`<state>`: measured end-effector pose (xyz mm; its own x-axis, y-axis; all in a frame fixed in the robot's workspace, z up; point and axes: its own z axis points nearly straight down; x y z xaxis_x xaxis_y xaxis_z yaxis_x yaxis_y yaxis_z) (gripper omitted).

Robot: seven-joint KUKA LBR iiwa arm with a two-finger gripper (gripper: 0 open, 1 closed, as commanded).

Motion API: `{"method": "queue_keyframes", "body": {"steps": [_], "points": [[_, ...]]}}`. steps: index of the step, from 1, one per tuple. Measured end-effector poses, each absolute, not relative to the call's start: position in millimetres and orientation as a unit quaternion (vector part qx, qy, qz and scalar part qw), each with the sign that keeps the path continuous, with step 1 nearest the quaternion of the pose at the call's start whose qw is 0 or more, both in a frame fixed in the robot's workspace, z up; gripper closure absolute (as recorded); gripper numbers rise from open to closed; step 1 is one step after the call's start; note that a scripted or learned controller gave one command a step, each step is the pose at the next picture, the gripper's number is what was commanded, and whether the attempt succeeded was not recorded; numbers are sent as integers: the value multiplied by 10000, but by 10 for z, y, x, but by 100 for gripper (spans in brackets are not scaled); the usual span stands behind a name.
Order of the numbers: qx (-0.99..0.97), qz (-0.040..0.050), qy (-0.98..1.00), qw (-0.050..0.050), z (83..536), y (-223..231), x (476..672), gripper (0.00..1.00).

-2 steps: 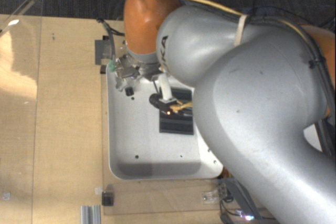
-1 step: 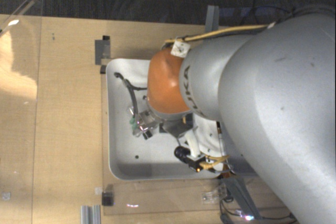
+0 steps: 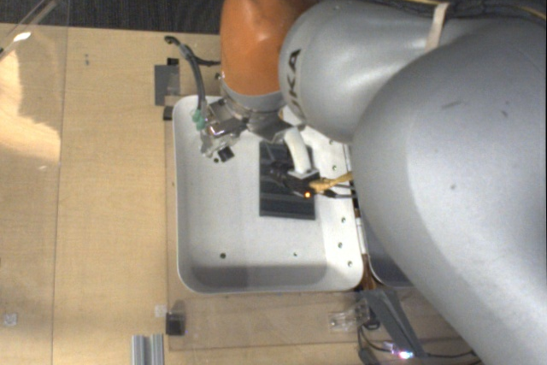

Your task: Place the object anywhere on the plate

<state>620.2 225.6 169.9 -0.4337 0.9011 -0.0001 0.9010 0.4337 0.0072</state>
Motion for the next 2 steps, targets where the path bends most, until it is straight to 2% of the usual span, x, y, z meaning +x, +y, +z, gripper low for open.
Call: {"method": "queue_keyframes", "body": {"steps": [1,2], "points": [[2978,7,9546,12,1066,2153,5691,100],[1659,29,9861,38,1967,2290,5902,100]]}}
